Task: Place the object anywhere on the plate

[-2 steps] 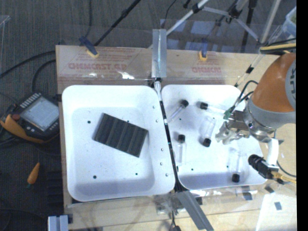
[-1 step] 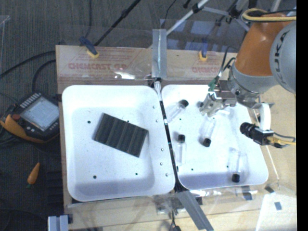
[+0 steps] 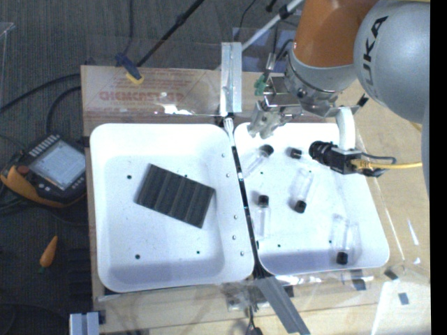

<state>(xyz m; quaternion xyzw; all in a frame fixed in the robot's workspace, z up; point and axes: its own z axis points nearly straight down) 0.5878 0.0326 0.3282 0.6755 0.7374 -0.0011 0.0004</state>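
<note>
A dark grey ridged rectangular plate (image 3: pixel 174 195) lies flat and slightly askew in the left bin (image 3: pixel 119 271). Several clear vials with black caps lie scattered in the right bin (image 3: pixel 370 257): one (image 3: pixel 255 158) near the far left corner, one (image 3: pixel 302 187) in the middle, one (image 3: pixel 262 213) by the divider, one (image 3: pixel 342 237) at the near right. A small black cap (image 3: pixel 296 153) lies apart from them. My gripper (image 3: pixel 268 123) hangs over the far left corner of the right bin, just beyond the nearest vial. I see nothing held in it.
A black cylindrical fitting (image 3: pixel 330 153) with a yellow cable juts from the arm over the right bin's far side. A raised divider (image 3: pixel 241 187) separates the bins. A handheld pendant (image 3: pixel 52 166) rests off the bench at the left.
</note>
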